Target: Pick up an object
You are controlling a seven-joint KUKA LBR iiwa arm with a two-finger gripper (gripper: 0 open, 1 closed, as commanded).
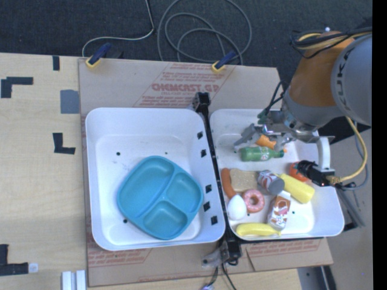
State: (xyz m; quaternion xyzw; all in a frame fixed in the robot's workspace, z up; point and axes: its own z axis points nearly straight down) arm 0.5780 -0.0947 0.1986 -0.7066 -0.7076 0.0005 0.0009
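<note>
My gripper [261, 135] hangs over the back of the right bin [225, 122], its fingers spread apart. A small orange piece [265, 141] lies just under and between them, and nothing looks gripped. Directly in front of it a green bottle [261, 154] lies on its side. Further forward are a grey can [270, 181], a brown bread slice [243, 179], a pink donut [253, 201], a white egg [237, 208], a banana [256, 229], a small carton [279, 212], a yellow corn-like piece [299, 190] and an orange sausage [227, 182].
The left bin [100, 125] holds a blue divided plate [160, 196]. A black divider [208, 156] runs between the bins. The arm's orange band [314, 77] and a black cable fitting [311, 171] hang over the right bin's right side. Cables lie on the dark floor behind.
</note>
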